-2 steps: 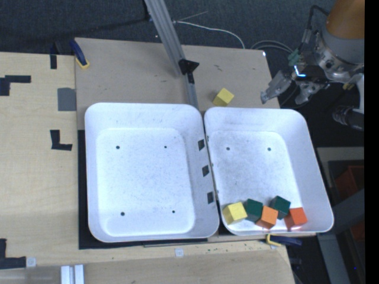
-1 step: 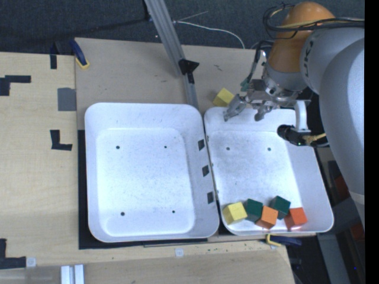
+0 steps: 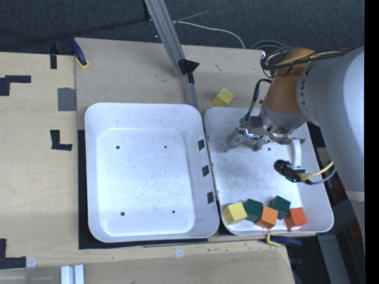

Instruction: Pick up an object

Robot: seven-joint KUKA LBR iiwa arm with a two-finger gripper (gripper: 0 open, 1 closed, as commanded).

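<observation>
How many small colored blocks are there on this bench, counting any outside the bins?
6. Five cluster at the right white bin's near edge: yellow block, dark green blocks and, orange blocks and. A sixth, yellow, lies on the bench behind it. Others may be hidden.

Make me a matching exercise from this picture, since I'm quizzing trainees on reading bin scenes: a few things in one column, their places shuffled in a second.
Things:
1. yellow block on the bench
2. yellow block in the bin
3. red block
4. gripper

Places:
A. far right of the cluster of blocks along the near wall of the right bin
B. on the wood outside the bins, just beyond the right bin's far edge
C. over the far part of the right bin
D. left end of that cluster

Pairs: 1-B, 2-D, 3-A, 4-C
</observation>
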